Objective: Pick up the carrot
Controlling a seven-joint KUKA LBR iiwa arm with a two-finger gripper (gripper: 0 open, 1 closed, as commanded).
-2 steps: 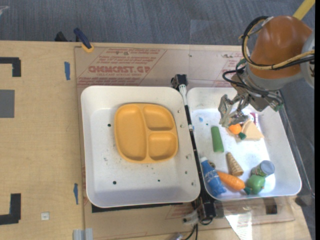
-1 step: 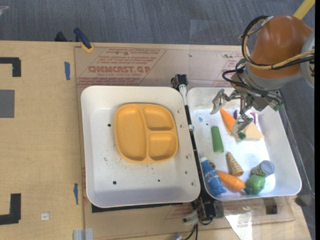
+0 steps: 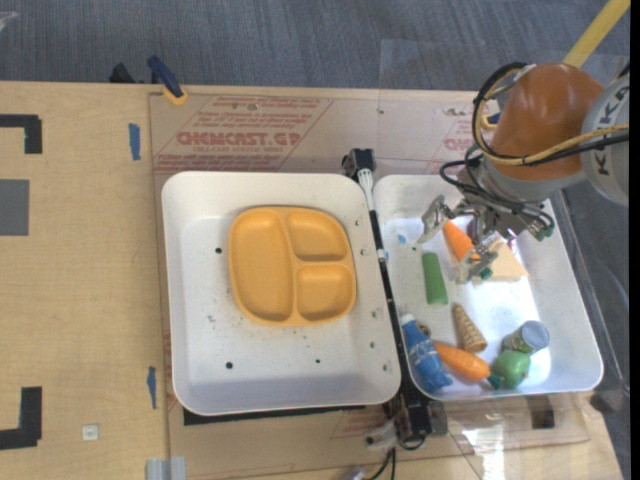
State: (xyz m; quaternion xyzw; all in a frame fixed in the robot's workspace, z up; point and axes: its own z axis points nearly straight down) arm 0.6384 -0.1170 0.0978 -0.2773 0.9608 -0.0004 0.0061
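The grey arm (image 3: 545, 118), with its orange band, reaches in from the right and hangs over the upper part of the right bin (image 3: 575, 298). Its jaws (image 3: 470, 243) point down into that bin and stand spread apart, one metal finger to the left and the other to the right. A small carrot (image 3: 458, 240) lies between them, tilted, with its tip toward the upper left; whether the fingers touch it cannot be told. Just to the right of the carrot lies a pale yellow wedge like a slice of cheese (image 3: 508, 265). Below and left of the carrot lies a green stick-shaped item (image 3: 434, 278), upright in the view. Lower down sit a ridged tan cone (image 3: 467, 328), a second, larger carrot (image 3: 461, 362) near the bin's front wall, a blue bottle (image 3: 424, 354) just beside it on the left, and a green item with a grey cap (image 3: 518, 353) on the right. The left bin (image 3: 190, 298) holds a yellow divided plate (image 3: 292, 264) near its middle. Both bins rest on the wooden bench (image 3: 80, 268).
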